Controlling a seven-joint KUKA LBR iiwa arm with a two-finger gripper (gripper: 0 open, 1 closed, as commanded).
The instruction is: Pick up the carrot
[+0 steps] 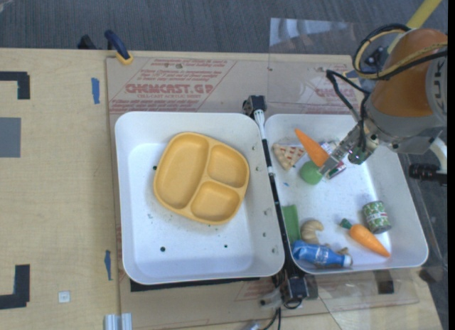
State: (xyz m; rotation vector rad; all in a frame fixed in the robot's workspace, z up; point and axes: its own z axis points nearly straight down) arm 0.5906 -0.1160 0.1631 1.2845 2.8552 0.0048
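Two carrots lie in the right bin point(398, 179). One carrot point(310, 146) slants across the bin's upper left, its lower end beside a round green piece point(310, 173). The other carrot point(369, 239), with a green stem end, rests near the front right. My gripper point(335, 163) hangs low over the bin, right next to the lower end of the upper carrot, on its right side. From this view I see nothing clearly held in it.
A yellow three-part plate point(202, 177) sits in the left bin point(135, 200). The right bin also holds a waffle-like wedge point(288, 154), a green stick point(290, 217), a tan piece point(311, 230), a blue bottle point(318, 254) and a green can point(375, 216).
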